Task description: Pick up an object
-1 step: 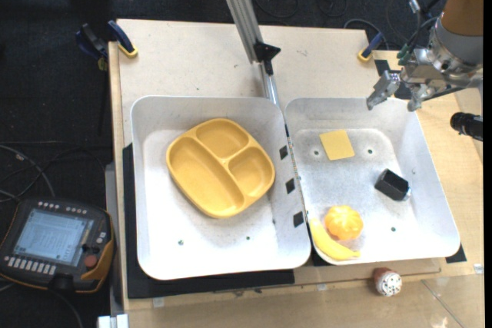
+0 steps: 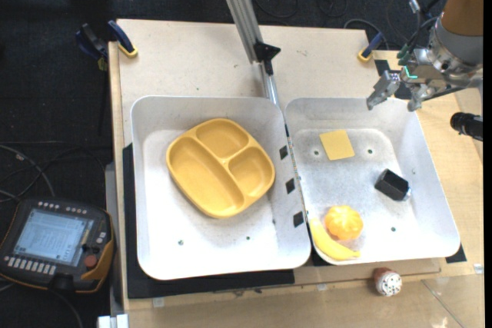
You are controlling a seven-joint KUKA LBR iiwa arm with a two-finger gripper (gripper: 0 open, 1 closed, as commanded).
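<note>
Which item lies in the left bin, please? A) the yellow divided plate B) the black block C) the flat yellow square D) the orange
A: the yellow divided plate sits alone in the left bin, while the others lie in the right bin.

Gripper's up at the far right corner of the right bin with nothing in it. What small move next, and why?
Probably bring the gripper toward the camera and down over the black block. The gripper sits open above the right bin's far edge with nothing between its fingers, and the block lies nearest, apart from the yellow square and the orange.
</note>
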